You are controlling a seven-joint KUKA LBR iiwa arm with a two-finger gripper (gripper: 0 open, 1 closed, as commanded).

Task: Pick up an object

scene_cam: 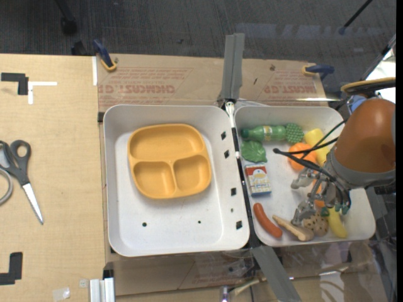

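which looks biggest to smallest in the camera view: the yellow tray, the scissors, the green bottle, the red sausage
1. yellow tray, clearly the largest
2. scissors
3. green bottle
4. red sausage

The bottle and sausage look close in length, so their order is unsure.

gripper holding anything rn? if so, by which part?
Cannot tell. The gripper is low in the right bin, among the toys near the front edge, right by the brown piece, but nothing shows clearly between its fingers.
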